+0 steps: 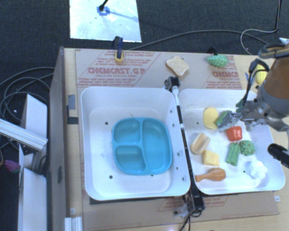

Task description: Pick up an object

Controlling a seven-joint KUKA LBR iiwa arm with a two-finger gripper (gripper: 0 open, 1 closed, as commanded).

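The right bin (274, 184) holds several toy foods: a yellow piece (210, 118), a red pepper (234, 133), a broccoli head (247, 147), a green pod (233, 154), a yellow cheese block (211, 158), a tan roll (199, 143), a drumstick (210, 175) and a white lump (255, 168). My gripper (226, 119) hangs low over this bin, between the yellow piece and the red pepper, just right of the yellow piece. Its tip looks grey-green and blurred, and nothing can be made out in its grasp.
A blue divided plate (142, 146) lies in the left bin (94, 177). Behind the bins, a toast slice (177, 66) and a green toy (217, 60) rest on the cardboard. A black rail (180, 129) divides the bins. Cables run along the left floor.
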